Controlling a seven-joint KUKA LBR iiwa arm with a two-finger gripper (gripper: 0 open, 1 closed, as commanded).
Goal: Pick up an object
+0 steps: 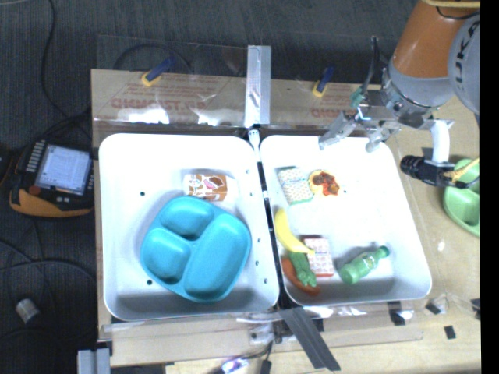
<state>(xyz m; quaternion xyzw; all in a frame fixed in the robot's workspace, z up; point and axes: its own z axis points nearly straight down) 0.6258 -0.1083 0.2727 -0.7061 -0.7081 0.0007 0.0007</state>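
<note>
My gripper point(355, 138) hangs over the far rim of the right bin point(405, 209), its two fingers spread open with nothing between them. Below it in that bin lie a green patterned packet point(294, 184) and a small round pizza-like piece point(324, 182). Nearer the front are a yellow banana point(288, 232), a red and white box point(319, 256), a green bottle point(363, 263) on its side, and a red and green vegetable piece point(301, 276). All of these lie apart from the gripper.
The left bin point(125, 209) holds a large blue divided plate point(196, 246) and a small brown and white carton point(207, 185). A metal post point(258, 84) stands behind the bins' shared wall. A green object point(465, 197) sits on the bench at the right.
</note>
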